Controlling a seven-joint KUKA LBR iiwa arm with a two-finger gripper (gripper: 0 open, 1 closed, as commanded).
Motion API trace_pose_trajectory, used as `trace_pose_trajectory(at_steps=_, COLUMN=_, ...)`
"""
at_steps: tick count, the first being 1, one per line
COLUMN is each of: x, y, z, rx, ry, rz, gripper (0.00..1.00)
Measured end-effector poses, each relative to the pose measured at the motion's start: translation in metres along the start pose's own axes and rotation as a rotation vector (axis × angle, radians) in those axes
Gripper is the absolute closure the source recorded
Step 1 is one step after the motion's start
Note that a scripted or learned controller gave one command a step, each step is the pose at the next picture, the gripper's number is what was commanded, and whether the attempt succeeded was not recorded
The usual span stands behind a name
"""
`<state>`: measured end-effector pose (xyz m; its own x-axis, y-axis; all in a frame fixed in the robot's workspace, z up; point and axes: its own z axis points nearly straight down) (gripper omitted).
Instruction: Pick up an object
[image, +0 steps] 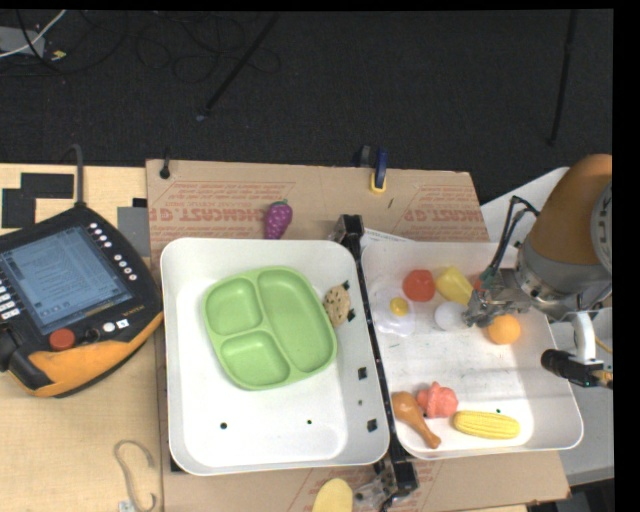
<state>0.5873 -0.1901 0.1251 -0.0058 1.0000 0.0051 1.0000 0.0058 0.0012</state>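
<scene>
Camera view. We saw two white bins side by side: the left bin (190, 400) held a green tray (268, 328) with a cookie (338, 303) at the tray's 3 o'clock; the right bin (545, 425) held the small items. The arm (575, 225) entered at the right bin's 3 o'clock, its gripper (484, 306) low over the bin's upper half. We could not tell whether the gripper was released or clenched, and we saw nothing held in it. An orange ball (503, 329) lay just beside the gripper at its 4 o'clock; being round, it set no long axis for the grasp. A yellow piece (453, 284) lay near at 10 o'clock, a white ball (444, 317) at 8 o'clock, a red piece (419, 285) farther toward 9. Corn (487, 425) lay well apart at 6 o'clock, long axis running 9 to 3. We judged the orange ball the nearest candidate.
</scene>
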Motion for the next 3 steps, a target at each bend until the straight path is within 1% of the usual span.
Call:
trace_pose_trajectory(at_steps=1, x=-0.002, y=-0.002, z=-0.042, rx=0.000, ry=-0.005, rz=0.007, gripper=1.00)
trace_pose_trajectory(at_steps=2, x=-0.009, y=-0.003, z=-0.086, rx=-0.002, ry=-0.006, rz=0.008, gripper=1.00)
trace_pose_trajectory(at_steps=3, x=-0.011, y=-0.003, z=-0.103, rx=0.001, ry=-0.005, rz=0.007, gripper=1.00)
